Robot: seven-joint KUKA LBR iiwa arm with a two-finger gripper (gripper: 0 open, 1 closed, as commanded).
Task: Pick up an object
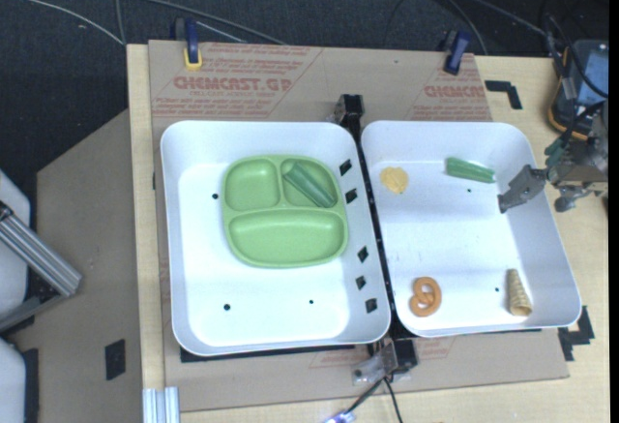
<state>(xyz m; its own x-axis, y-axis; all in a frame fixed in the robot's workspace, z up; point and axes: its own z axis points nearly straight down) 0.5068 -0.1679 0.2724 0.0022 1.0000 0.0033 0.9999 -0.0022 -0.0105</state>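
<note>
Your pincer (517,191) sits at the right rim of the right bin (455,310), low over the wall; whether it is spread or pressed together cannot be told from this angle, and nothing is seen between its tips.

The nearest candidate is the green block (470,169), lying just up and to the left of the pincer on the bin floor, apart from it. Its long axis runs roughly left to right, tilted slightly downward toward the right, so in my judgement a grasp across its short side suits.

Other candidates in the same bin: a yellow piece (394,180) near the left wall, a pretzel (425,296) low in the bin, and a cone (519,293) close to the lower right wall.

The left bin (193,247) holds a green divided plate (285,213), well apart from the arm.

Open floor surrounds the green block on its lower side; the rear wall stands near behind it, limiting approach from there.
</note>
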